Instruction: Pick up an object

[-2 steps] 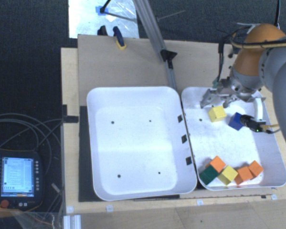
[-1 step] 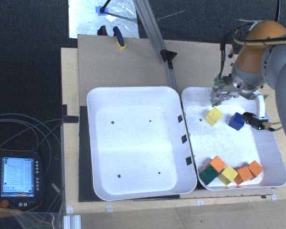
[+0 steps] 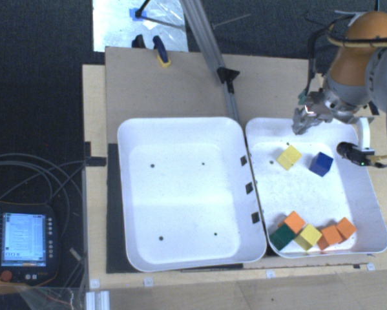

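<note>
Gripper hangs over the right bin's far rim, beyond the yellow cube; its opening cannot be told.

You've got two white bins: left bin and right bin, side by side on one desk. Count seven blocks, all in the right bin. Two yellow: one in the upper part, one in the bottom cluster. Three orange, all at the bottom edge. One blue block just beside the upper yellow. One green block at the bottom left of the cluster. You see four small dark dots on the left bin floor. One arm, one gripper. One handheld pendant with a lit screen, off the desk at the left.
</note>
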Robot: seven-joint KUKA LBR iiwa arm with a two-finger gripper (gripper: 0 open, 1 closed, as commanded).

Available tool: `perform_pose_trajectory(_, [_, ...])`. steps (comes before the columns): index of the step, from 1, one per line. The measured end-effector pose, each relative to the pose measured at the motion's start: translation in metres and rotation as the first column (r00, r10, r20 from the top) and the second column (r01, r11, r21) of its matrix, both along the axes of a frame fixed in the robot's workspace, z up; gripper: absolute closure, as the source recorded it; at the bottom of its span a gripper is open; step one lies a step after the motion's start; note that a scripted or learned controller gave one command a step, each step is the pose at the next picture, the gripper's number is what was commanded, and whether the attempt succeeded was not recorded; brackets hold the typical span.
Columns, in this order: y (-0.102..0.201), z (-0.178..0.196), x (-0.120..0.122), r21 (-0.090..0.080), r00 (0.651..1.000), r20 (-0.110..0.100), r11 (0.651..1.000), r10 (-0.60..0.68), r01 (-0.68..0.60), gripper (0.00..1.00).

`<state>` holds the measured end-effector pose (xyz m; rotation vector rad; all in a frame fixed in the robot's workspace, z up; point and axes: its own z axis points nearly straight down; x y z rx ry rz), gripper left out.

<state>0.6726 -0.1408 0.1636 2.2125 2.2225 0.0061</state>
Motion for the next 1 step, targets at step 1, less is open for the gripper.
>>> perform_pose_trajectory(1, [-0.0073,0.0633,0.0044,-0.001,1.000,0.004,1.000,0.000,0.000,1.00])
